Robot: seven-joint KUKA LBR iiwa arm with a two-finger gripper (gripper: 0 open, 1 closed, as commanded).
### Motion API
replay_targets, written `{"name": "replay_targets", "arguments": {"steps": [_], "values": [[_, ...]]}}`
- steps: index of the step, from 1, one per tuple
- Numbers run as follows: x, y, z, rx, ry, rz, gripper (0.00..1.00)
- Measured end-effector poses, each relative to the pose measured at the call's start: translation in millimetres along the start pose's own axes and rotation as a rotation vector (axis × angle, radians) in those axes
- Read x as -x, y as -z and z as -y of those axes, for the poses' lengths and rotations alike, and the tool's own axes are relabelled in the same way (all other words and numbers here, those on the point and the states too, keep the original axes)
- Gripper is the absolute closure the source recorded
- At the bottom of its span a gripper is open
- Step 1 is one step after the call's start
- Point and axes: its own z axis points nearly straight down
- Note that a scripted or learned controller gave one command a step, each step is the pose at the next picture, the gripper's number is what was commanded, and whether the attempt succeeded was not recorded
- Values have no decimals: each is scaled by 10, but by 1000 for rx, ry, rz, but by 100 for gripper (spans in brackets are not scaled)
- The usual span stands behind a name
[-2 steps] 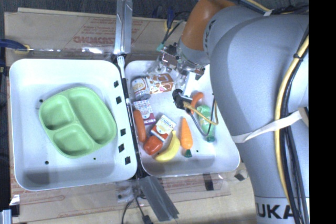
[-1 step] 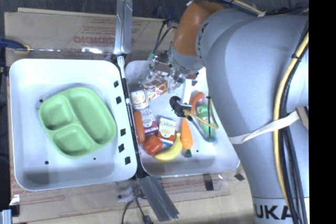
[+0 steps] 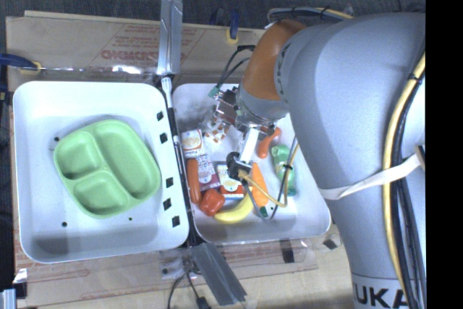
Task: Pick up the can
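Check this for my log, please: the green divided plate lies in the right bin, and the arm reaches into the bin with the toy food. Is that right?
Not quite. The camera view shows the plate in the left bin, not the right one. The rest holds: the arm reaches into the right bin, where the toy food lies.

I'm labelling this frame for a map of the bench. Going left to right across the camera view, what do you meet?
Green three-compartment plastic plate in the left white bin → small can with a pale label → yellow banana → grey arm with the orange band.
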Motion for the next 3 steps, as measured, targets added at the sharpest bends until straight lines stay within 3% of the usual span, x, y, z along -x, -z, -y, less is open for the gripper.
{"name": "replay_targets", "arguments": {"steps": [1, 2, 3], "values": [[962, 10, 573, 5, 105, -3, 0], [949, 112, 564, 7, 112, -3, 100], [145, 103, 210, 1, 65, 0, 100]]}}
